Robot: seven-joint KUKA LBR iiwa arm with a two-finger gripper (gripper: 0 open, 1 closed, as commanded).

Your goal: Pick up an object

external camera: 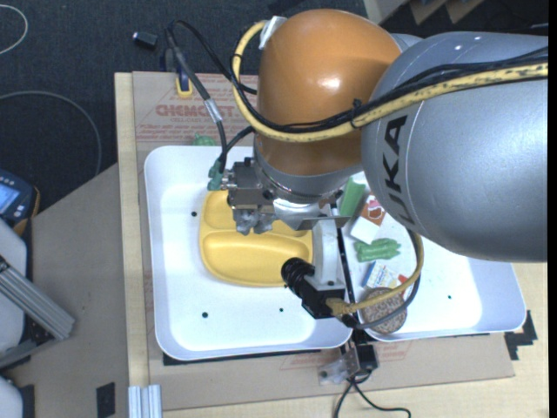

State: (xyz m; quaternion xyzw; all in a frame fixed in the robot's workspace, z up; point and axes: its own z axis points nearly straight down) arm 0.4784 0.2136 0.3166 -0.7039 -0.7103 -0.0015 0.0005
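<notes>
Because the arm's orange band and wrist hang directly over the left bin (174, 320), the gripper (261, 220) is hidden from above and whether it is open or closed cannot be told. A yellow banana-shaped object (239, 255) is seen lying in that bin just below the wrist, its long axis running left to right. A green toy (379, 251) and small packets are seen in the right bin (487, 312), well apart from the wrist.

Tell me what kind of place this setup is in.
Probably a robotics lab's bin-picking test bench: a KUKA arm with loose cabling hangs over two white bins of small mixed items, including a yellow object, on a cardboard-covered bench.
</notes>
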